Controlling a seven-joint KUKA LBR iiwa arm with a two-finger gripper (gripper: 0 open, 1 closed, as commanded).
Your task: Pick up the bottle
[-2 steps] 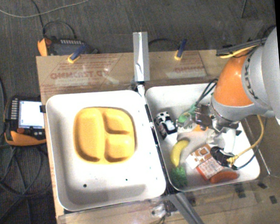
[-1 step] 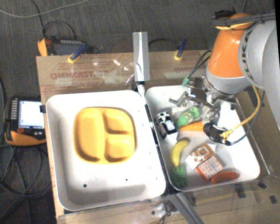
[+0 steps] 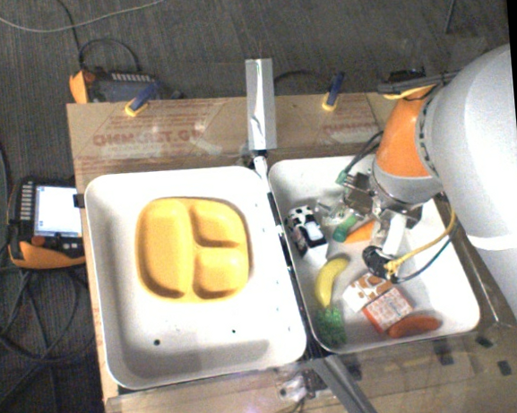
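reaching in from the view's right, the grey arm (image 3: 493, 163) with its orange band (image 3: 403, 136) is hanging over the right bin (image 3: 471, 317), and the claw (image 3: 342, 210) is sitting low over that bin's upper middle. how far the claw is standing open i cannot tell, since its tip is blending into the clutter beneath it, and nothing is showing plainly as held. a small orange thing with a green end (image 3: 352, 231), perhaps a carrot, is lying right under the claw; whether the two are touching i cannot tell.

the bottle (image 3: 306, 228), as far as i am making it out a small black-and-white thing, is lying in the upper left part of the right bin, close to the wall shared with the other bin and just beside the claw on the view's left.

below it a yellow banana (image 3: 330, 280) is lying at a slant, with a dark green lump (image 3: 330, 326) just under its lower end. a red and white box (image 3: 386, 307) is lying in the bin's lower middle, and a long red thing (image 3: 415, 326) is resting just beside it along the lower wall.

the left bin (image 3: 118, 348) is holding a yellow plate (image 3: 192, 247) with three compartments, lying in its upper middle. brown cardboard (image 3: 144, 135) is showing above both bins.
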